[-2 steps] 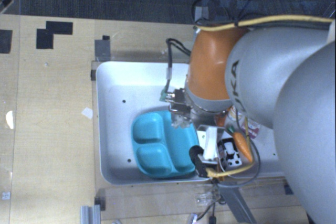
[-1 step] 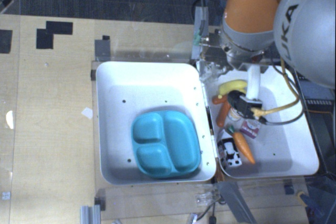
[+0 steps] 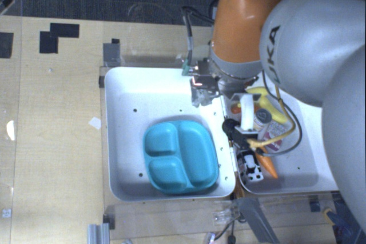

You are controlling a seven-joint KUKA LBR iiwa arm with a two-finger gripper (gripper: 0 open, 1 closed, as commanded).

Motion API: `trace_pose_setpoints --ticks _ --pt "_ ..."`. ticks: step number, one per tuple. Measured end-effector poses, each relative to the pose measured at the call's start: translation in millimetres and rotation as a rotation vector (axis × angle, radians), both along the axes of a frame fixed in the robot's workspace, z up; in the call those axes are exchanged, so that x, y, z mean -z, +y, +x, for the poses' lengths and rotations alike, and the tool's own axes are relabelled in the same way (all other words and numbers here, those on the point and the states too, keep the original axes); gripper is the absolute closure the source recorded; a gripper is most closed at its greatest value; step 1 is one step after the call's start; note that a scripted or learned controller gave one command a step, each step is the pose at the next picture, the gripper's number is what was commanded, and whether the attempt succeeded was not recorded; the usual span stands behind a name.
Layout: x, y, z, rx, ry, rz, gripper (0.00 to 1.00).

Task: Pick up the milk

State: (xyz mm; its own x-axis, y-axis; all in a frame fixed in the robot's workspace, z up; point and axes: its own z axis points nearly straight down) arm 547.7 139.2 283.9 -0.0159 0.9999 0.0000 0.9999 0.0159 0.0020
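Note:
A slim white item (image 3: 247,112), possibly the milk, stands among the toys in the right bin (image 3: 297,171), just right of the divider between the bins. My gripper (image 3: 204,92) hangs below the orange band, over the back right corner of the left bin (image 3: 123,123), a little left of and behind that white item. Nothing shows held in it. The grey arm covers much of the right bin.
A blue divided plate (image 3: 180,154) lies in the front middle of the left bin. Around the white item lie a yellow banana-like piece (image 3: 273,107), a round can (image 3: 263,118), an orange carrot shape (image 3: 267,167) and a black-and-white item (image 3: 250,166). A dark cable loops over them.

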Motion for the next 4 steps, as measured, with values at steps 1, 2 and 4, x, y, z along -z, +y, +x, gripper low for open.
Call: trace_pose_setpoints --ticks 1,2,4 --pt "-0.1 0.0 0.0 0.0 0.0 0.0 0.0" --pt "100.5 -49.7 -0.2 0.366 0.003 0.0 0.0" --pt "158.7 38.5 -2.1 0.705 0.002 0.001 0.0"
